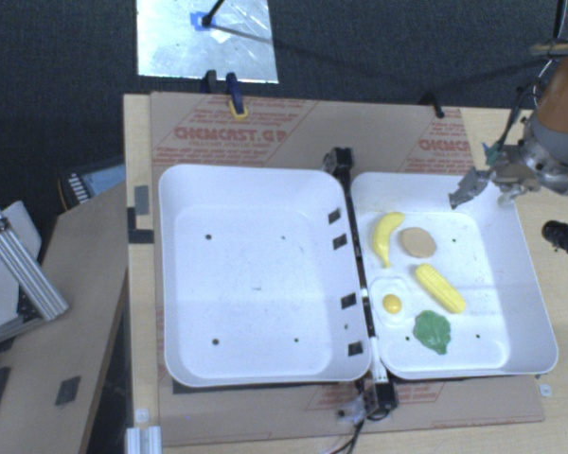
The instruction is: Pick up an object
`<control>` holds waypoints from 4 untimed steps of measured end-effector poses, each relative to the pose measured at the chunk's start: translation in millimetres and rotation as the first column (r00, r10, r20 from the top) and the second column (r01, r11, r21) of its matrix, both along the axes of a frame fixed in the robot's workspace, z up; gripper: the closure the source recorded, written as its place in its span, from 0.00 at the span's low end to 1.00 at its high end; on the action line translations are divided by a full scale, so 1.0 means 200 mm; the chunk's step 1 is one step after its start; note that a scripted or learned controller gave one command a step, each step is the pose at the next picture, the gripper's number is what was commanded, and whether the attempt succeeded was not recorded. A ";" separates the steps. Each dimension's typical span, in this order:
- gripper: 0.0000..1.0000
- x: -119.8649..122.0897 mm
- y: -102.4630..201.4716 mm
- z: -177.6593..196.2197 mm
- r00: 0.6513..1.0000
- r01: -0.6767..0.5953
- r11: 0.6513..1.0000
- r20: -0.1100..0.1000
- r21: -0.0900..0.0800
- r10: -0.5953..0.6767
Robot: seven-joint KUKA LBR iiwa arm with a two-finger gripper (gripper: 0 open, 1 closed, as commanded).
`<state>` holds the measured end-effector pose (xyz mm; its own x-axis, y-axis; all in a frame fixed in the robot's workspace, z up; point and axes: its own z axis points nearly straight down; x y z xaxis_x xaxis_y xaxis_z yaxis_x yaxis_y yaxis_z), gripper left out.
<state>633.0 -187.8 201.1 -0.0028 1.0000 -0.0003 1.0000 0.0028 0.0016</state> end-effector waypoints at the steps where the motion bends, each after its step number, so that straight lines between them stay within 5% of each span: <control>1: 0.00 -0.41 -0.10 -0.36 1.000 0.006 1.000 -0.012 0.002 -0.006; 2: 0.00 -0.64 0.18 -0.58 1.000 -0.001 1.000 -0.001 0.004 0.001; 3: 1.00 -0.63 0.16 -0.53 1.000 0.001 1.000 0.003 0.000 -0.001; 4: 1.00 -0.56 0.35 0.03 1.000 -0.006 1.000 0.012 -0.001 0.006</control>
